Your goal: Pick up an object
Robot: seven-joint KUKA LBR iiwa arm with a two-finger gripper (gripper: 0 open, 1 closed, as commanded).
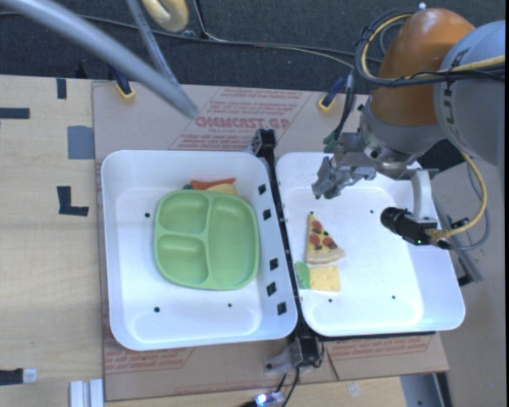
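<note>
Nearest edge, right bin [441, 308]: white, shallow, floor bare toward the near wall.
Just beyond, by the divider: yellow cheese square [326, 279] lying flat with a small green piece [301, 273] at its left side.
Pizza slice [321, 241]: toy wedge, touching the cheese square's far edge, left part of the right bin, near the divider.
Pointing: tip away from the camera, crust toward the near edge; long axis roughly parallel to the divider.
Handling, judged: probably light, stiff plastic, smooth and a bit slippery, thin and low on the floor; best pinched across the two long sides near the wide crust end, not at the narrow tip.
Left bin [119, 227]: green divided plate [207, 237], with orange and yellow pieces [214, 184] peeking out behind its far rim.
Farther back, hand [332, 179]: over the right bin's far left part, beyond the slice tip, apart from it; nothing seen between the fingers; open or closed cannot be told.
Counter [34, 227]: light wood, left of the bins.
</note>
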